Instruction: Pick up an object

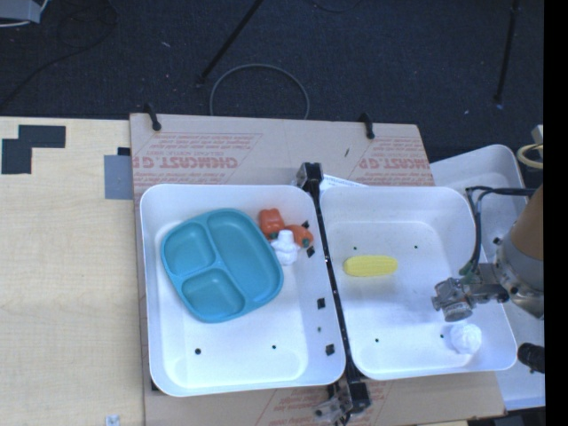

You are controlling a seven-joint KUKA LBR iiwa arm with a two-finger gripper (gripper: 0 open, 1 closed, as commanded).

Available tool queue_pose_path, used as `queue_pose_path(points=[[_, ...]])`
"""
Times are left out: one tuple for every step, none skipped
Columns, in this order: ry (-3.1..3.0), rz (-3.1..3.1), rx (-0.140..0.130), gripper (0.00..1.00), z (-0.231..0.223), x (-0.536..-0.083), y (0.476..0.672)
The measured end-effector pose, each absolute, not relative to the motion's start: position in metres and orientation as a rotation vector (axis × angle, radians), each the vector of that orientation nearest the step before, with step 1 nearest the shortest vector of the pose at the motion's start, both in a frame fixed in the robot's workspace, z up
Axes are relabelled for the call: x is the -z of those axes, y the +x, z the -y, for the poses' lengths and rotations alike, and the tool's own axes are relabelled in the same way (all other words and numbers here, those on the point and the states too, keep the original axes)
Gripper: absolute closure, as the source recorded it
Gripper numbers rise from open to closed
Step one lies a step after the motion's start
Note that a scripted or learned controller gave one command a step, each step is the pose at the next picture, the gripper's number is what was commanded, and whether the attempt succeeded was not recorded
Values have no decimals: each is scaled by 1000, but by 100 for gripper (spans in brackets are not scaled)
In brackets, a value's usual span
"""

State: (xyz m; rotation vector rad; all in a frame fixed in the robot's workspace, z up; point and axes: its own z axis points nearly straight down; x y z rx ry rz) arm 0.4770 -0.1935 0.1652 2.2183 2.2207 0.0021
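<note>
Seen from above at a slant, two shallow white bins sit side by side on a cardboard sheet (266, 153) laid over a pale wooden bench (62, 282). The left bin (177, 362) holds a blue divided plate (220, 263) with three compartments, lying near the bin's upper left. Just beside the plate's upper right edge, against the divider between the bins, is a small cluster: an orange toy (272, 221) touching a small white object (286, 248). The right bin (399, 207) holds a yellow corn cob (370, 265) lying flat near its middle, and a crumpled white lump (462, 336) near its lower right corner. The arm (532, 256) comes in from the right, and its gripper (453, 298) hangs over the right bin's right side, just above the white lump and well apart from the corn. Whether it is spread or closed cannot be told, and nothing is seen held in it.
</note>
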Motion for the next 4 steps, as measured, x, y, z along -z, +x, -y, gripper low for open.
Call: queue_pose_path(points=[[2219,-2222,-2,100,190,-208,478],[2219,-2223,-1,100,191,-243,479],[2219,-2231,0,100,128,-242,482],[2219,-2230,0,100,82,-242,491]])
